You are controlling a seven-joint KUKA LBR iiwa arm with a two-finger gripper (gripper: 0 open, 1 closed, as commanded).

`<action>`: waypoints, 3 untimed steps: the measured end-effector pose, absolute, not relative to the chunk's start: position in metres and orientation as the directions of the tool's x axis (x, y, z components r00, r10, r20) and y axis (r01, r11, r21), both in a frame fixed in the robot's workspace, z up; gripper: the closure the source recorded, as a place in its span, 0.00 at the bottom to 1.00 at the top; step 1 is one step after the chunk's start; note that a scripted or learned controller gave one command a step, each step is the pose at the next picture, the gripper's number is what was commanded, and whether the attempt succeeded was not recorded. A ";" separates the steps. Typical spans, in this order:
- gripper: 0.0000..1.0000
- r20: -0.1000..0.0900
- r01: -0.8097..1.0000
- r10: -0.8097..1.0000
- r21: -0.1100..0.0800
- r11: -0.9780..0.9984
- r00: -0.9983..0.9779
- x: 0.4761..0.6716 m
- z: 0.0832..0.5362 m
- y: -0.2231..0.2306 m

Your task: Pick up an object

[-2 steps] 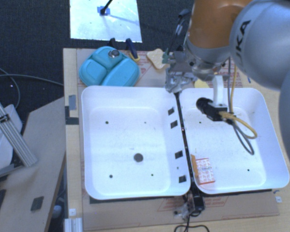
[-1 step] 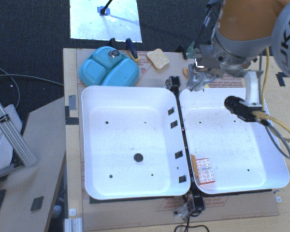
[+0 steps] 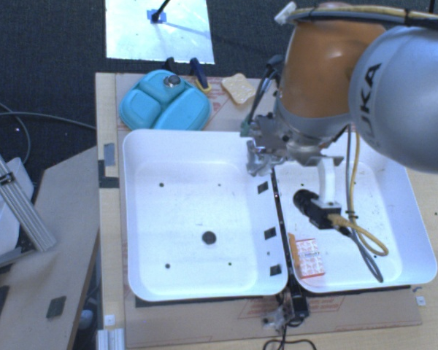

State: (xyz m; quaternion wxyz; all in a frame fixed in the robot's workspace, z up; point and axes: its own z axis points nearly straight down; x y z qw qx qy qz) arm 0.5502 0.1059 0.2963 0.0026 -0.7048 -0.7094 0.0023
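My hand (image 3: 257, 159) hangs over the far end of the seam where the left bin (image 3: 142, 217) and the right bin (image 3: 403, 221) meet. From this slant I cannot tell whether it is released or clenched, and nothing shows in it.

Two things are there for me to pick. A flat red-and-white packet (image 3: 307, 257) lies in the right bin, at its near end and just beside the seam. A small dark round piece (image 3: 209, 237) sits alone toward the near middle of the left bin, well apart from the walls.

I judge the packet light, thin and probably a little limp (a sachet of some sort, though the print is too small to read). Lying flat, it gives me almost no height to close on, so I would come straight down and pinch across its narrow width, expecting it to buckle or slide. The round piece looks stiff and light but very low, so I would straddle it squarely across the middle; an off-centre closing might flick it away.

The blue tray (image 3: 164, 104) rests on the surface (image 3: 106, 115) beyond the bins.
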 end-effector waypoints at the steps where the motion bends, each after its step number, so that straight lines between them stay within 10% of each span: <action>1: 1.00 0.003 1.000 1.000 0.009 0.005 -0.005 0.538 0.367 0.111; 2: 1.00 0.003 1.000 1.000 0.010 0.005 -0.005 0.485 0.436 0.087; 3: 1.00 0.001 1.000 1.000 0.008 0.012 -0.012 0.488 0.442 0.089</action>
